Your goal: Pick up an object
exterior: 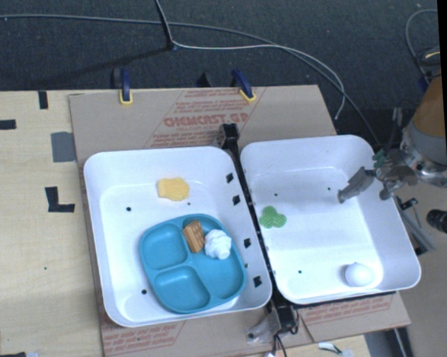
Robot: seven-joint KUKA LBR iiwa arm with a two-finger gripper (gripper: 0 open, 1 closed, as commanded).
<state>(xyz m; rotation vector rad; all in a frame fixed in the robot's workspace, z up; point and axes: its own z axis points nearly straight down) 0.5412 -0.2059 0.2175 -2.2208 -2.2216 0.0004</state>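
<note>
My gripper (364, 194) hangs over the right rim of the right bin (313, 154), open, with nothing between its fingers. A small green object (272, 218) lies at the left side of that bin, well left of the gripper. A white ball (358, 273) rests in the bin's near right corner, below the gripper. In the left bin (109, 174) a yellow piece (173, 189) lies near the back. A blue divided tray (177, 280) there carries a brown block (194, 235) and a white crumpled object (218, 244).
The two bins stand on a cardboard sheet (196, 118) held by two clamps at the back. A black cable (275, 48) runs across the dark floor behind. The grey arm with its orange band (431, 117) comes in at the right edge.
</note>
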